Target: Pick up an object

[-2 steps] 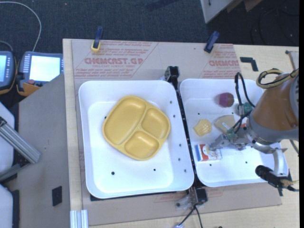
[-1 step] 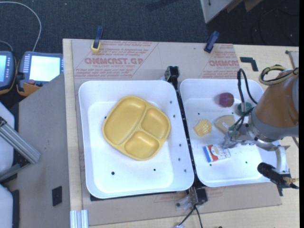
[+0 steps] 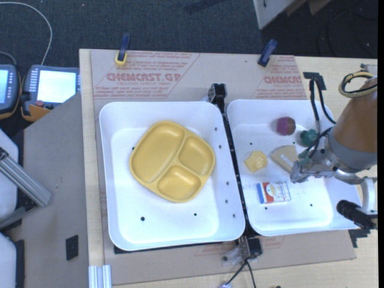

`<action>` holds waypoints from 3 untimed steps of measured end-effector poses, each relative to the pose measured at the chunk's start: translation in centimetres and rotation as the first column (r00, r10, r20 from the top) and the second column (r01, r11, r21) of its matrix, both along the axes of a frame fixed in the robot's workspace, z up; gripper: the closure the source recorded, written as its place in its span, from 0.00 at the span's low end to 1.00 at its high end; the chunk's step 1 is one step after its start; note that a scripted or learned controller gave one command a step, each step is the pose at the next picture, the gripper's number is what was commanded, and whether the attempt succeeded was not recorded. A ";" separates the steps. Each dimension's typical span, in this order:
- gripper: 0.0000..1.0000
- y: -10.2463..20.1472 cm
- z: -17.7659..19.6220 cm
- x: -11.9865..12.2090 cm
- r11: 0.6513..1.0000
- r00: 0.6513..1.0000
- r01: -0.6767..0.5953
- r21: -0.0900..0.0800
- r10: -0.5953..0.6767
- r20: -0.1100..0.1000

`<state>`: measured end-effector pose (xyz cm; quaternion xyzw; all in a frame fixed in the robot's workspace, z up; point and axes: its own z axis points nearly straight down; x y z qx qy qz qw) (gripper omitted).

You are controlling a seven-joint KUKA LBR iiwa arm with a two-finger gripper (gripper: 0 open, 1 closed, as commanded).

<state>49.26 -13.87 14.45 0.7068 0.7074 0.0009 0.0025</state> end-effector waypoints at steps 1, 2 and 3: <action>1.00 -0.2 4.3 0.1 1.000 1.000 0.000 0.000 0.000 0.001; 1.00 -0.3 9.6 0.2 1.000 1.000 -0.001 -0.001 0.001 0.003; 1.00 6.1 9.5 0.7 1.000 1.000 -0.007 0.005 0.007 -0.005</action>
